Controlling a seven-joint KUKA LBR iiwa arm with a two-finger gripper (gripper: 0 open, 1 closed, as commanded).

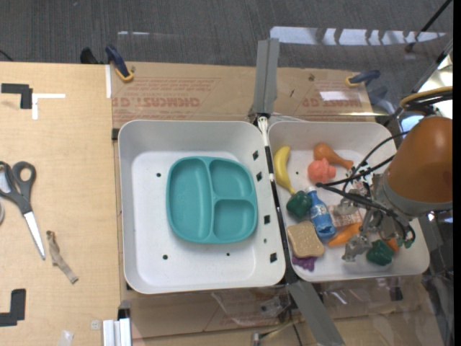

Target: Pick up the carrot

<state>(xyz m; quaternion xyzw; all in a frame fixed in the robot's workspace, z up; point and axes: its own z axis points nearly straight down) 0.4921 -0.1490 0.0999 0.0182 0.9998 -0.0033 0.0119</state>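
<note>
Looking at the right bin (403,269), we see the carrot (344,234) lying near its front wall, just left of the gripper (358,249); we cannot tell how the claw stands. Beside it in this bin lie a blue bottle (322,215), a bread slice (305,241) and a banana (282,168). The left bin (137,215) holds a teal divided plate (212,200).

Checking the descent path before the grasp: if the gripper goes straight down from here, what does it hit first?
Probably the orange carrot lying on the floor of the right white bin. The gripper points down at the carrot's right end, with a green toy close beside it. Depth is unclear from this slant.
</note>
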